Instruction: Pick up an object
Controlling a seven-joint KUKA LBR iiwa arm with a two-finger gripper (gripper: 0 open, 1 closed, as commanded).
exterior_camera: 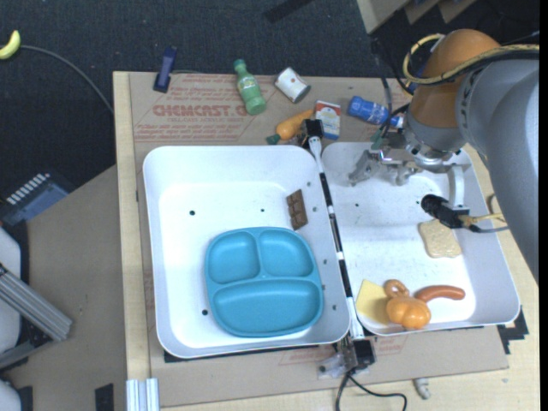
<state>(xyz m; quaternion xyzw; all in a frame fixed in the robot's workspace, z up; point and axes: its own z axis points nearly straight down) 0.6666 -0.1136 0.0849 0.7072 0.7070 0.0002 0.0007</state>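
My gripper hangs over the far end of the right bin, with its fingers spread open above bare white floor and nothing between them. Nearer the front of that bin lie a slice of toast, a brown sausage, an orange toy duck and a yellow cheese wedge. The left bin holds a blue divided plate and a small brown chocolate bar against its right wall.
Behind the bins, on the cardboard, lie a green bottle, a blue marker, a white can, a blue can, a small carton and an orange toy. The grey arm fills the upper right.
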